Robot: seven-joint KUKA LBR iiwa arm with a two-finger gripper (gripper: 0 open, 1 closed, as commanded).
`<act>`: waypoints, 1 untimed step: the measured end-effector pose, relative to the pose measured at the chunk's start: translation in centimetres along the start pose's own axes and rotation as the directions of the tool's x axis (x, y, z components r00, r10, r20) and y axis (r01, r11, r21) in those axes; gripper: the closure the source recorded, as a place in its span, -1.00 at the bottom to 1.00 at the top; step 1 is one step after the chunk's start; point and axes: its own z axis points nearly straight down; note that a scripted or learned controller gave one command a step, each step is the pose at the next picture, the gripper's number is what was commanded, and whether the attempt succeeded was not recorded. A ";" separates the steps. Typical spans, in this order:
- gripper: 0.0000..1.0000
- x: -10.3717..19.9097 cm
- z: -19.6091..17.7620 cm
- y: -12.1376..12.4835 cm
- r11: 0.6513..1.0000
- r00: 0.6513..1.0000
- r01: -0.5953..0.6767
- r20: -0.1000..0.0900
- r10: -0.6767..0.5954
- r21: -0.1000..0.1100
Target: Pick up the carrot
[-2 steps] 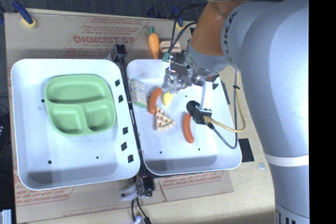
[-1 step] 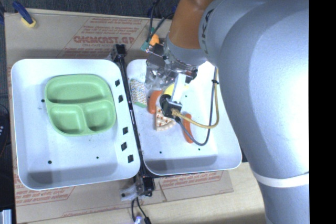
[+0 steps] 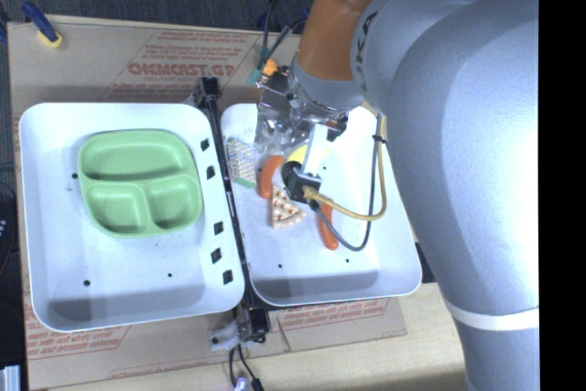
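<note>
Gripper low in right bin, finger state impossible to tell (arm blocks it), carrot at five o'clock, green tray in left bin

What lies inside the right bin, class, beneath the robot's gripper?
In the right bin: an orange carrot, a pizza slice, another orange piece and a mesh-patterned item. The gripper and arm cover the bin's back part.
</note>
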 end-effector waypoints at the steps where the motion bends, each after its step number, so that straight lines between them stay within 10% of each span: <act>1: 1.00 0.0 -1.0 0.0 1.000 1.000 0.007 0.000 -0.007 0.003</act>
